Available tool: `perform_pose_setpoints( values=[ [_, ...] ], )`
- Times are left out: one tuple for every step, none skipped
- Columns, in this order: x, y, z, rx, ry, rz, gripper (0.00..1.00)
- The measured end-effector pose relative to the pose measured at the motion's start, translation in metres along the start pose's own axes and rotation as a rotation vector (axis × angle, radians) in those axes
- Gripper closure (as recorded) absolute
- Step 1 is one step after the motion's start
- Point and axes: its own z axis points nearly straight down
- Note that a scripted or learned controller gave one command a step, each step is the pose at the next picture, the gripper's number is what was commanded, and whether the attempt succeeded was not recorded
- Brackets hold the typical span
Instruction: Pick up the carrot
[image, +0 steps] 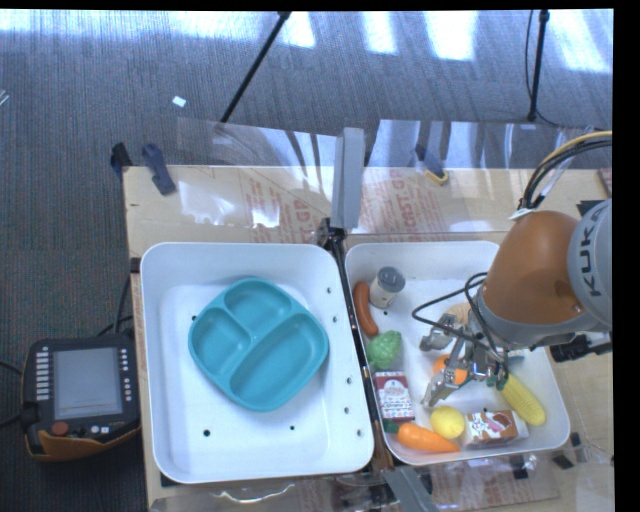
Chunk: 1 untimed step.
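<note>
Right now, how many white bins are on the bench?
2. The left bin holds a teal divided plate. The right bin holds the carrot and other toy food. More items may be hidden under the arm.

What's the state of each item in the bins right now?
carrot: lying flat, front of right bin, not grasped
gripper: hovering low in right bin, above the carrot, not on it
lemon: resting beside carrot
corn: lying flat, right side
hot dog: lying along left wall
jar: upright, lid on
broccoli: sitting loose
red box: lying flat
plate: flat in left bin, nothing on it
</note>
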Motion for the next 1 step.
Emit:
perform_pose_setpoints(
  values=[
    [-0.0011,0.0021,-0.0106,-0.001,-0.002,-0.005,1.0]
  ],
)
